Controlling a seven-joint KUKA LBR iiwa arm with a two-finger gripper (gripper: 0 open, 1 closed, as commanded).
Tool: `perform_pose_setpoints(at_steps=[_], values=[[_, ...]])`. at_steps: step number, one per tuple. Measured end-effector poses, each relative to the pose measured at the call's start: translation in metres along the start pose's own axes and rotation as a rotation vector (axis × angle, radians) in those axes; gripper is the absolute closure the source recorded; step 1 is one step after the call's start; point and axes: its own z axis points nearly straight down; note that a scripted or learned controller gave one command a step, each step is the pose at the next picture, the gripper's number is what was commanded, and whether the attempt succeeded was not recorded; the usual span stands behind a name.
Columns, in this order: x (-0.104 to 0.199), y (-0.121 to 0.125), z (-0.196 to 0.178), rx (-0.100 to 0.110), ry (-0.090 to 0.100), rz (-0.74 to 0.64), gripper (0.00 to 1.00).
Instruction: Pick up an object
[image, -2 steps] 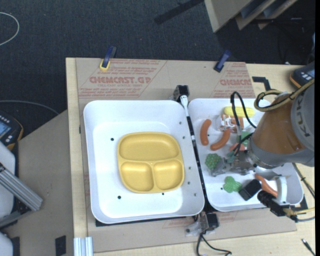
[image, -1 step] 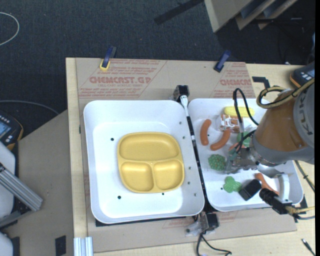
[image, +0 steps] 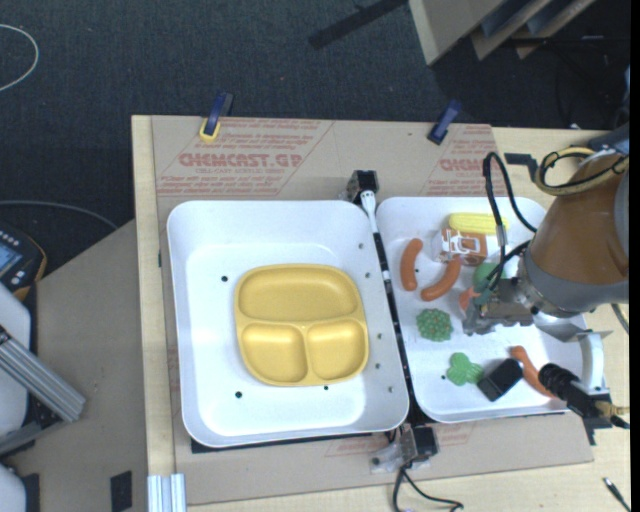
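Note:
The right bin (image: 400, 222) holds several toy foods. A yellow corn cob (image: 473, 222) lies at the back, with a small white and brown piece (image: 459, 243) in front of it. Two red sausages (image: 410, 263) (image: 441, 282) lie near the bin's left side. A dark green broccoli (image: 433, 324) sits mid-left and a lighter green piece (image: 461, 368) lies nearer the front. My gripper (image: 480, 312) is low in the bin's middle, just right of the broccoli and beside a green item (image: 487, 272) and a small orange bit (image: 466, 298).
The left bin (image: 200, 235) holds a yellow divided plate (image: 300, 322). A black block (image: 500, 380) and an orange carrot (image: 524, 357) lie at the right bin's front right. The arm's bulky grey and orange body (image: 585, 245) covers the bin's right side.

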Motion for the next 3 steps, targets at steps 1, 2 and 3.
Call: perform_pose_setpoints(at_steps=[1,2,3], values=[[0.008,0.005,-0.059,0.0,0.0,-0.001,1.0],[0.008,0.006,-0.072,0.002,0.0,0.0,1.0],[0.052,0.039,-0.082,0.001,0.002,-0.004,1.0]])
